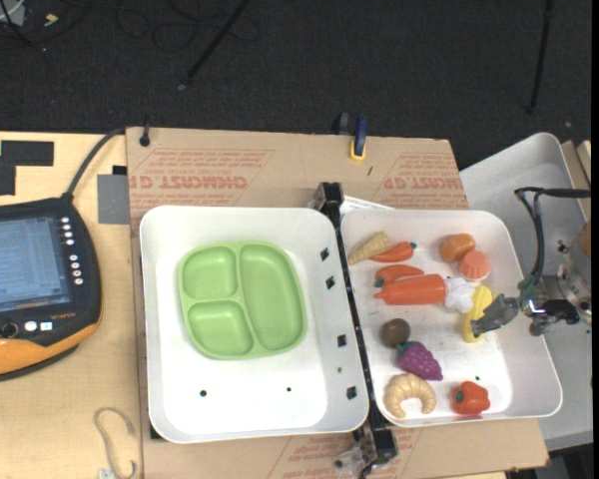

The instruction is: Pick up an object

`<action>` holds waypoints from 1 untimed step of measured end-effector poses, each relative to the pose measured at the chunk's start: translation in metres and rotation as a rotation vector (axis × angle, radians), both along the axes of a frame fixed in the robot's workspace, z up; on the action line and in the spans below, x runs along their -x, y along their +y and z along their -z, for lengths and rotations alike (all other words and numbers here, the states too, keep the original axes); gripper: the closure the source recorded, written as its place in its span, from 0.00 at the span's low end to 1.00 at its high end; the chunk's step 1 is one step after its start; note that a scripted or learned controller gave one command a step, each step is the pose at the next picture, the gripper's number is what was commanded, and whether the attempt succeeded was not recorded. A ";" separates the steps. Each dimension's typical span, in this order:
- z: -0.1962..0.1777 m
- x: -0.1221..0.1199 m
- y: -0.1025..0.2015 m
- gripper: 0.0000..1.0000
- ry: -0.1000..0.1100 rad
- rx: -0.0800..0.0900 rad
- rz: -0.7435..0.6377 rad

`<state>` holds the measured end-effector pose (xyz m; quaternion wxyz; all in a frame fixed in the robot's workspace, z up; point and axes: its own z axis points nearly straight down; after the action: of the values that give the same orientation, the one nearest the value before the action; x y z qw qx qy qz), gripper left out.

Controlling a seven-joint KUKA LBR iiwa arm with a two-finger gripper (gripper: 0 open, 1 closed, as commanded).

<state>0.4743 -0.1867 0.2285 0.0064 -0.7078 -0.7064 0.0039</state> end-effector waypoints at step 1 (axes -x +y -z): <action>-0.006 -0.002 0.000 0.00 -0.013 0.003 -0.002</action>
<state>0.4768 -0.1871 0.2347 0.0006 -0.7070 -0.7072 0.0005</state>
